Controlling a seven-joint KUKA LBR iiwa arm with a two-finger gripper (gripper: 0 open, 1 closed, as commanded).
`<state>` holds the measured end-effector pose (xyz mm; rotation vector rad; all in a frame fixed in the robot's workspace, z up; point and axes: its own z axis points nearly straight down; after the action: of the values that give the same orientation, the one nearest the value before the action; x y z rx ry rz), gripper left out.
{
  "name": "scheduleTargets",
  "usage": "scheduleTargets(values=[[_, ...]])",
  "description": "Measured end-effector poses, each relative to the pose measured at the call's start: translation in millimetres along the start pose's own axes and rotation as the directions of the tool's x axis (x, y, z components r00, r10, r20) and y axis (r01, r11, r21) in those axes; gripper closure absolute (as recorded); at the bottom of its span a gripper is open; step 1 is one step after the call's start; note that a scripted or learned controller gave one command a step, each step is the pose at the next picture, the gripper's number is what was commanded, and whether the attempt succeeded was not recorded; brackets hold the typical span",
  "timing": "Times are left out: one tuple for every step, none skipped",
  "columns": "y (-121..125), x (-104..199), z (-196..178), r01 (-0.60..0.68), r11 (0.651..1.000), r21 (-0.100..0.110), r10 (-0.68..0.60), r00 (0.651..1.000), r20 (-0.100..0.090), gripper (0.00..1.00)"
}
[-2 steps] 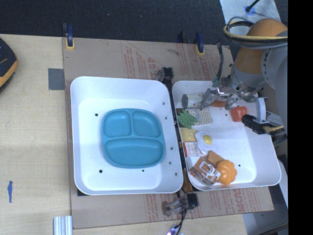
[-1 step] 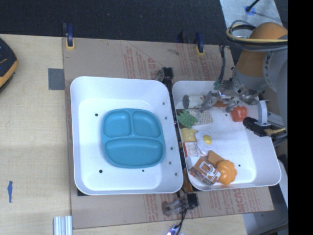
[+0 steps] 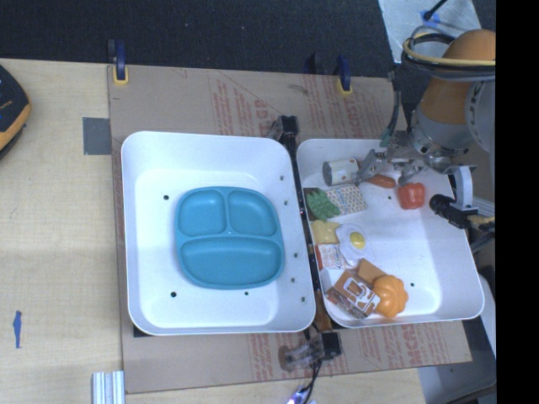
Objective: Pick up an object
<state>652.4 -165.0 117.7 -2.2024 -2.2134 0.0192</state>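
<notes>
End effector: [image 3: 389, 168] low in the right bin's [image 3: 455, 310] far corner; spread or pressed together, I cannot tell.
Nearest items: can [image 3: 340, 172] just left, orange piece [image 3: 382, 181] beneath, tomato [image 3: 411, 195] beside.
Left bin: blue tray [image 3: 229, 236].
Advice: centre over one item, descend straight, avoid neighbours.

The arm [image 3: 450, 74] is cut off by the right edge. A dark object [image 3: 10, 108] is cropped at the left edge. The gripper [image 3: 389, 165] fingers are too blurred to be judged.
</notes>
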Motion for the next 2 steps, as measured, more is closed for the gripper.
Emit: scheduleTargets(values=[[-1.2, 2.5, 25.9, 0.003, 1.0, 0.013, -0.003, 1.0, 0.003, 0.0], [0.6, -11.7, 25.8, 0.009, 1.0, 0.016, -0.009, 1.0, -0.018, 0.0]])
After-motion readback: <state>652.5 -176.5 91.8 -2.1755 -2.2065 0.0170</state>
